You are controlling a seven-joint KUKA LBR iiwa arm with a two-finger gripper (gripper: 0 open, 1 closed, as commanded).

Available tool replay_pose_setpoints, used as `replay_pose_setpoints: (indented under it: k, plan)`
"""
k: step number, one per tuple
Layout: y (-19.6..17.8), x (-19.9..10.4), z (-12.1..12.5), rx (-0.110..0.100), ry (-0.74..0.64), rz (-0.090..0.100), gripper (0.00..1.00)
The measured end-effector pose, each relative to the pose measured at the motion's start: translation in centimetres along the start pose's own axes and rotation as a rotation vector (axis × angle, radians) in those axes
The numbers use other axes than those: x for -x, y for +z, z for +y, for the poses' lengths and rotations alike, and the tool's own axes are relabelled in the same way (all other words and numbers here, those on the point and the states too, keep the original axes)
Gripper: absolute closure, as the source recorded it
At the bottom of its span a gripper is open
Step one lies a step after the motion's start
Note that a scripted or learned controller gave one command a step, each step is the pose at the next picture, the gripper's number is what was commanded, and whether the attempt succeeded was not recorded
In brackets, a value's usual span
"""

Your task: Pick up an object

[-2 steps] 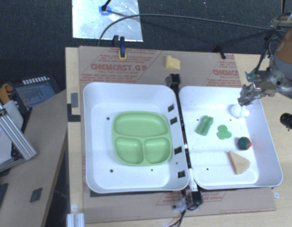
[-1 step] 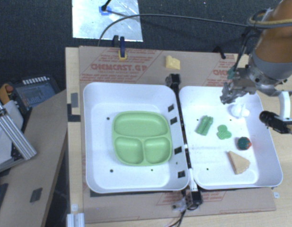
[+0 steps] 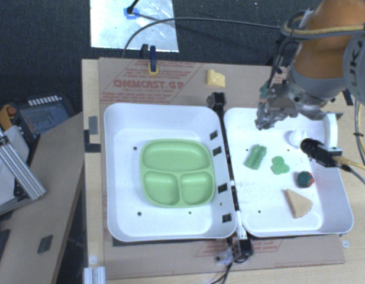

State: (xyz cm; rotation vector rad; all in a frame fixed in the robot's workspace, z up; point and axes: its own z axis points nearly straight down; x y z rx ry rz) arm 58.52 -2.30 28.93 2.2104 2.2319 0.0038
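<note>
**binwatcher:** Objects all sit loose in the right bin (image 3: 333, 215): green block (image 3: 255, 157), green blob (image 3: 280, 165), dark ball (image 3: 304, 178), tan wedge (image 3: 298, 203). 0 picked so far.

**armnerd:** Gripper (image 3: 264, 122) hangs over that bin's back-left corner, near the block. Can't tell how it's set. Left bin (image 3: 120, 158) has a green tray (image 3: 175, 173).

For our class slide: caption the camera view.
Gripper above right bin of small objects; green tray in left bin.
</note>
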Motion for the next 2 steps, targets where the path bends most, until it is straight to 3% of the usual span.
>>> replay_pose_setpoints:
  k: [2]
  plan:
    - [3.7,-10.2,-0.5,-0.002,0.001,0.001,1.00]
